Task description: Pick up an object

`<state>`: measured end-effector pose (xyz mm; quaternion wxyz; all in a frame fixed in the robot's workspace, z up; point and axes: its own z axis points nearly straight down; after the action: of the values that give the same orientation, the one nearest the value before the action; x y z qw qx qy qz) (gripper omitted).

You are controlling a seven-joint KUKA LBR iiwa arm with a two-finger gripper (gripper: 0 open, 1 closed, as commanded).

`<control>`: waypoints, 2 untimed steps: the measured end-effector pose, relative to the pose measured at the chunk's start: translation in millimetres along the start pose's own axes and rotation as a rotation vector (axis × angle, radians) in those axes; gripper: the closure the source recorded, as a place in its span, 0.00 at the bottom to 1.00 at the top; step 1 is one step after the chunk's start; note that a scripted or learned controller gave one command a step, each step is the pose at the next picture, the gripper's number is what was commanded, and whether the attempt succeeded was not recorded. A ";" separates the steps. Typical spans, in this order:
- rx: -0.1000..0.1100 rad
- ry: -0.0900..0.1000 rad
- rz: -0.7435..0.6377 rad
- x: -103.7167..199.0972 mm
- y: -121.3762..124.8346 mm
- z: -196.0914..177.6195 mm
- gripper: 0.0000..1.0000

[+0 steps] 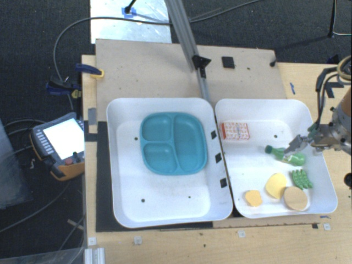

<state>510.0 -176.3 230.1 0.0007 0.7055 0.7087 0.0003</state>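
Note:
My gripper (pixel 295 145) reaches in from the right over the right bin (pixel 258 111), low down and right above a green bottle (pixel 287 157) that lies on its side with its dark cap pointing left. The gripper tip overlaps the bottle's upper edge, and I cannot tell whether it touches or holds it. A red-and-white patterned box (pixel 235 130) lies at the bin's back left. Along the front sit a yellow lemon-like piece (pixel 276 185), a small orange piece (pixel 253 198), a tan round piece (pixel 296 198) and a green ridged toy (pixel 301 178).
The left bin (pixel 126 202) holds a teal divided plate (pixel 174 143). A slanted metal pole (pixel 187 34) crosses the back of the bench toward the gap between the bins. A handheld controller (pixel 59 144) lies off the bench on the left.

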 end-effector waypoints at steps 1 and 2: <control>0.002 0.001 0.004 1.0 -5.1 42.8 0.00; 0.005 0.002 0.004 2.7 -8.0 105.6 0.00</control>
<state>502.1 -173.6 124.5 -0.0017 0.7069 0.7073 -0.0008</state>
